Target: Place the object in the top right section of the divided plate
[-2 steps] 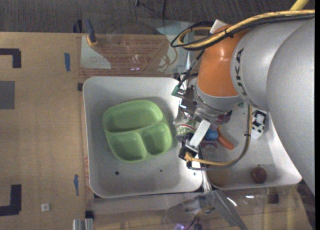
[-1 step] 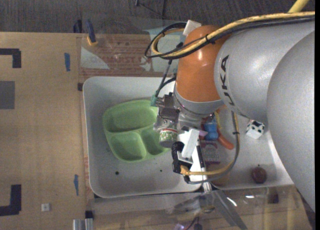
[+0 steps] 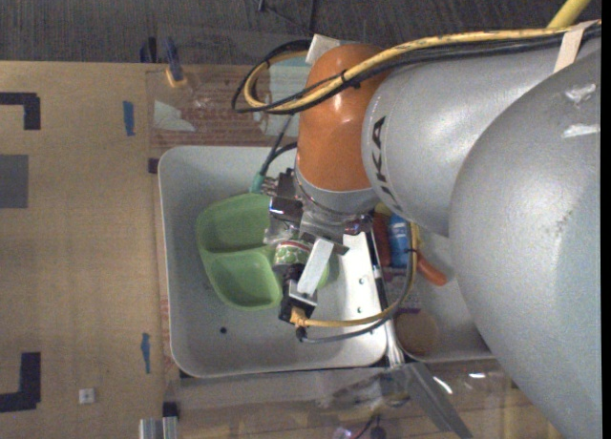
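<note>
A light green divided plate (image 3: 237, 248) lies in the left white bin (image 3: 181, 237). Two of its sections show, one above the other, split by a ridge; its right part is hidden under the arm. My gripper (image 3: 289, 261) hangs over the plate's right edge, below the orange wrist band (image 3: 334, 132). A small greenish, speckled object (image 3: 286, 255) shows right at the gripper, above the plate's right side. I cannot make out whether it is held or resting on the plate.
The grey arm (image 3: 496, 189) covers most of the right bin. Beside it show a blue item (image 3: 399, 241), an orange item (image 3: 432, 274) and a brown round thing (image 3: 417, 332). A yellow cable (image 3: 344, 323) loops below the gripper. Tan bench lies to the left.
</note>
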Robot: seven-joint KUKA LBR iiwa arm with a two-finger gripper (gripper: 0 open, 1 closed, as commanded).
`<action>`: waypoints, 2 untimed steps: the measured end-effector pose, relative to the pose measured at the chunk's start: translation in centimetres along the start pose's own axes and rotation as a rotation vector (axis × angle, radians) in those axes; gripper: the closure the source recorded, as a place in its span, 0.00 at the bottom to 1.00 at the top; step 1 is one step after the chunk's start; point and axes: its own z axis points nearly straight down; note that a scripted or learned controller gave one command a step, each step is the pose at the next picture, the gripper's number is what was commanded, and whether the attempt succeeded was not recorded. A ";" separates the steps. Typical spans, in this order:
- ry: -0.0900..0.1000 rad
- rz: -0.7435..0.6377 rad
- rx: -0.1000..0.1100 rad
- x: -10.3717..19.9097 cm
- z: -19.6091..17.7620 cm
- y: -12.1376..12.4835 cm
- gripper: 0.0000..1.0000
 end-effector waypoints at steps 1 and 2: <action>0.000 -0.051 0.000 5.1 0.9 -0.5 1.00; -0.001 0.020 0.003 -0.6 3.6 -2.7 1.00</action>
